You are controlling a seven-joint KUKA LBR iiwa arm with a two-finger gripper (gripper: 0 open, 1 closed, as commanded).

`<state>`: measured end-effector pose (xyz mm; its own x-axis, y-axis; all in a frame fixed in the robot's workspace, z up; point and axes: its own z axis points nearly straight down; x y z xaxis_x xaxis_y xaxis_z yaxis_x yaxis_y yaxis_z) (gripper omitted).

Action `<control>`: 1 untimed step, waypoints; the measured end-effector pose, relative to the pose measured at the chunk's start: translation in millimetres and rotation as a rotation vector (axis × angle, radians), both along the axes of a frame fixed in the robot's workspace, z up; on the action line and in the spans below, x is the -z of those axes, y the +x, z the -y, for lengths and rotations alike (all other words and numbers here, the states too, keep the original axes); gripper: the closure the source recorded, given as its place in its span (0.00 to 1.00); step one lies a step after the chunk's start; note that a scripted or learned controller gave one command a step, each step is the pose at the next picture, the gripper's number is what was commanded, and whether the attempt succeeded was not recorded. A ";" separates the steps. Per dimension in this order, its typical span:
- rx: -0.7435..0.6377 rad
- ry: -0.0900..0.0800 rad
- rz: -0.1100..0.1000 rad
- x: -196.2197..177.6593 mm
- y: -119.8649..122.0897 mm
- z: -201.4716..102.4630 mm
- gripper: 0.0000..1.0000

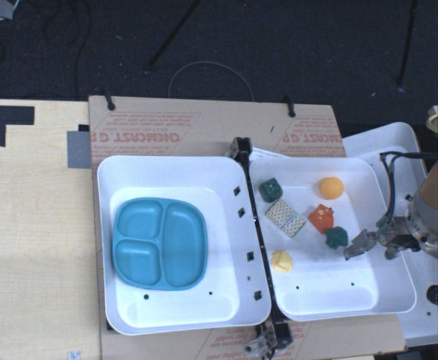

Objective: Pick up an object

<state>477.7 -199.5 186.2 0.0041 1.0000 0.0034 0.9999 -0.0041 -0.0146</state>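
Nearest the camera, along the lower part of the right bin (331, 306), a small yellow object (281, 261) lies close to the divider between the two bins. At about the same depth on the right, the gripper (374, 244) reaches in over the bin's right side with its fingers spread apart and nothing between them. Just beside its left fingertip sits a dark green object (337, 237), and touching or nearly touching that is a red object (321, 217). Left of these lies a patterned block (286, 217), tilted. Farther back, a second dark green piece (271, 190) sits near the divider and an orange ball (331, 187) rests toward the right. The left bin (129, 178) holds a blue divided plate (160, 242).
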 end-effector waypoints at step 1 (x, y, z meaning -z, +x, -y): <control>-0.003 -0.004 0.013 -6.2 3.0 0.2 0.00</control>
<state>480.7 -199.7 192.3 0.0012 1.0000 -0.0001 1.0000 -0.0012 -0.0019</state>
